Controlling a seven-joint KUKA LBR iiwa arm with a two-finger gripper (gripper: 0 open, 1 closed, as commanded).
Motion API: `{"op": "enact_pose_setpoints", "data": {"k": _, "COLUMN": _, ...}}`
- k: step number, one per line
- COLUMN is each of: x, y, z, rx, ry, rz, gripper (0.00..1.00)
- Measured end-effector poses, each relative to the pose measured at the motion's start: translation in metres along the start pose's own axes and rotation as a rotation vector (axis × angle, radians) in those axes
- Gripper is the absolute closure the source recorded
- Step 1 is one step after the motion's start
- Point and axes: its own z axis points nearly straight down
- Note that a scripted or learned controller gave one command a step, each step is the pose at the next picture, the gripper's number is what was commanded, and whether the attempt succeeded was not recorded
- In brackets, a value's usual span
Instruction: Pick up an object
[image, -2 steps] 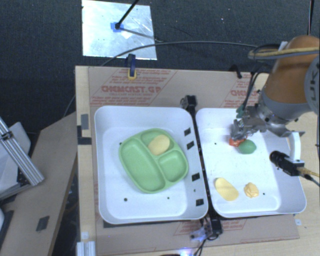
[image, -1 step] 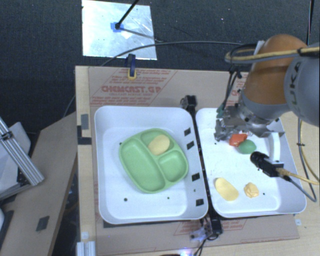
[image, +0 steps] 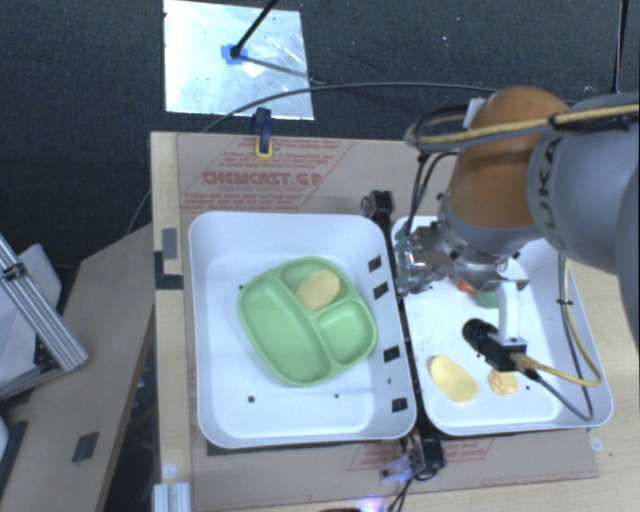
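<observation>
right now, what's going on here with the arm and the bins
The grey and orange arm reaches in over the far end of the right bin; I can't see it holding anything. A yellow piece and a smaller yellow lump lie loose near that bin's front edge. In the left bin, a green divided plate carries a pale yellow item in one compartment.

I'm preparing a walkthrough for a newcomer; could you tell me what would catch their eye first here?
The grey arm with its orange band looms over the right bin. Next comes the green tray in the left bin, a yellow piece lying in one of its two small compartments.
</observation>
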Motion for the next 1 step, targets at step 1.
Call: {"op": "enact_pose_setpoints", "data": {"k": 1, "x": 0.0521, "y": -0.0161, "z": 0.0128, "rx": 0.001, "ry": 0.0, "rz": 0.0, "gripper": 1.0}}
